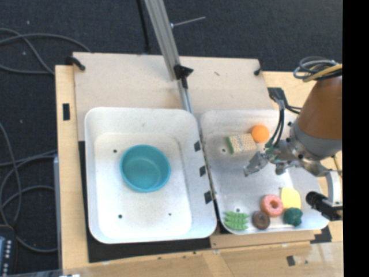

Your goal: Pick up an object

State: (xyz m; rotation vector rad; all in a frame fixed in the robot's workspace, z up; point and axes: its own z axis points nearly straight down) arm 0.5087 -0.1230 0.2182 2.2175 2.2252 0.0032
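Hovering with the gripper (266, 161) right of centre in the frame, over the bare middle of the right bin (233, 186), carrying nothing visible; not managing to tell whether spread or pressed together, since blurring into the grey wrist.

Starting at the left: seeing a teal bowl (145, 167) sitting alone in the left bin (104, 212), well apart from the arm. Moving rightward into the right bin: finding a beige block with a green end (241, 143) lying just up-left of the gripper, with an orange ball (260, 133) touching or almost touching its right end. Lower down, along the bin's bottom edge: noting a green leafy toy (235, 219), a brown doughnut (261, 220), a pink doughnut (271, 205), a yellow piece (290, 198) and a dark green lump (293, 216), all crowding together.

Judging the beige block the likeliest target, being nearest: probably a light, stiff toy, best pinched across its short width at mid-length. Expecting the ball to roll away if nudged, and the doughnuts to be awkward while packed so tightly.
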